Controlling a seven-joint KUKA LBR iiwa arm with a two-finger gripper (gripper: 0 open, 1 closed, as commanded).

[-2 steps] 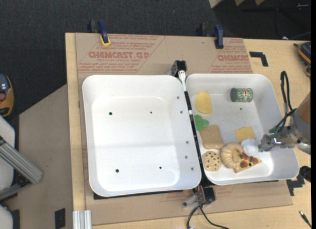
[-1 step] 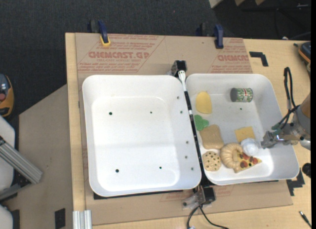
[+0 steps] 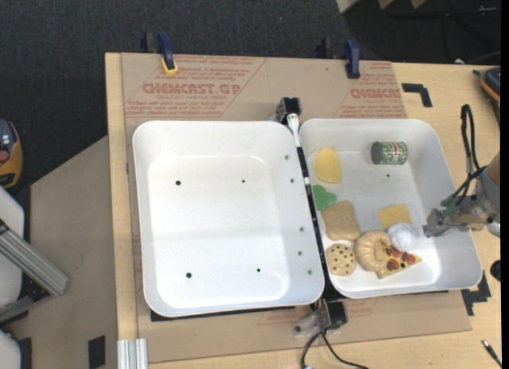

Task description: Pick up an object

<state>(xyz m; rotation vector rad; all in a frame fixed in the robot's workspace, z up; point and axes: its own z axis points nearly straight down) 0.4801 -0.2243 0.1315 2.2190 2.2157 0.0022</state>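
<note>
The right bin [image 3: 425,141] holds several toy foods. A green can [image 3: 389,153] lies at the back and a yellow piece [image 3: 328,165] sits near the divider. Below those are a green piece [image 3: 324,197], a tan toast slice [image 3: 342,219] and a yellow cracker [image 3: 394,216]. At the front lie a cookie [image 3: 341,259], a bagel [image 3: 371,250], a pizza slice [image 3: 398,262] and a white ball [image 3: 403,237]. My gripper [image 3: 442,223] is low at the bin's right wall, just right of the white ball, with nothing seen in it.
The left bin [image 3: 151,200] stands beside the right one on a cardboard-covered bench [image 3: 238,81]. Two blue-and-yellow clamps [image 3: 166,53] hold the board's far edge. A black cable [image 3: 468,137] loops above the gripper at the right.
</note>
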